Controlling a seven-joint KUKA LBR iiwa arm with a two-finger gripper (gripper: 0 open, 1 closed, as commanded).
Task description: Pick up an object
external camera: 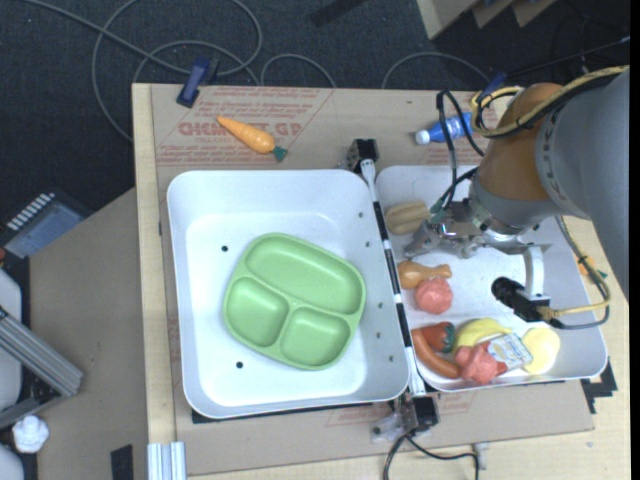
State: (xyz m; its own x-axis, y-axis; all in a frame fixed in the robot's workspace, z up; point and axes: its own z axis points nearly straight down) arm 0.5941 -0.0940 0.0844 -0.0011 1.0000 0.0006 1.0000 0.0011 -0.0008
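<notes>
- My pincer (440, 230) hung low over the upper left part of the right bin (590, 360); the wrist and grey arm covered most of it, so I could not tell how it was set.
- Tan bread-like piece (405, 215) lay just left of the pincer, near the divider; its right end was partly hidden by the metal parts.
- Drumstick (424, 269) lay just below the pincer, long axis roughly left-right, thicker end toward the divider.
- Pink round item (433, 294) touched the drumstick from below.
- Further down sat a crowded heap: red pepper-like piece (436, 350), banana (480, 330), a pale yellow item (541, 344); edges overlapped and were hard to separate.
- Left bin (200, 218) held a green divided tray (293, 300), long axis slanting down to the right.
- Toy carrot (250, 135) lay on the cardboard above the bins, tip pointing up-left.
</notes>
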